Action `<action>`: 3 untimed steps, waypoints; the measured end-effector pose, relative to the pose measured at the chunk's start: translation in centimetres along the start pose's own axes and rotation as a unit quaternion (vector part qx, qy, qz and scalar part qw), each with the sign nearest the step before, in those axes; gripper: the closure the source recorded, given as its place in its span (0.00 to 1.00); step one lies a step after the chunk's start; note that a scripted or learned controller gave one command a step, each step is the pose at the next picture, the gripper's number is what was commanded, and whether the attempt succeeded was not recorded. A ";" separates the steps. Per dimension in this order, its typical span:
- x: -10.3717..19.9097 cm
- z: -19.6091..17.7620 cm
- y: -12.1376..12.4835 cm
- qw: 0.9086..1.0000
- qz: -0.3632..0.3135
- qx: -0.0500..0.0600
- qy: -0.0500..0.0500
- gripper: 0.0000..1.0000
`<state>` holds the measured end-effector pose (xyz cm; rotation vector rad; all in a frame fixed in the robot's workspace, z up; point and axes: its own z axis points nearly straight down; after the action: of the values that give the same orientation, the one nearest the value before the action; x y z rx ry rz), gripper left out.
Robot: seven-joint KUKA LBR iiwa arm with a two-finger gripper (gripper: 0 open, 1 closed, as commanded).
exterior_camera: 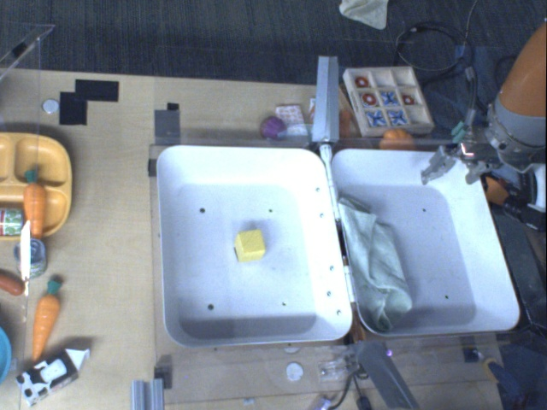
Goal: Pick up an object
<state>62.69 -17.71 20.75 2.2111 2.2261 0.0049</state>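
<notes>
Smooth white bins (179,254), spongy yellow cube (250,245), crumpled grey-green cloth (376,259), metal pincer (453,166)

The arm (526,101) is cut off at the right edge, possibly above its wrist.

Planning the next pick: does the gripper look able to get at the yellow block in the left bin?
Probably yes. The yellow block lies alone on the left bin floor, nothing over it; the gripper hangs above the right bin's far edge.
</notes>
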 end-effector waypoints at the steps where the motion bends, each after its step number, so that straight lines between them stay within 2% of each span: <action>1: 2.9 11.1 -0.5 1.000 -0.006 -0.002 0.000 0.00; 2: 8.7 11.7 -5.2 1.000 -0.006 -0.005 0.000 0.00; 3: 8.6 12.0 3.0 1.000 0.001 -0.002 0.000 0.00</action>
<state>65.72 -9.09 8.75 2.2122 2.2210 0.0090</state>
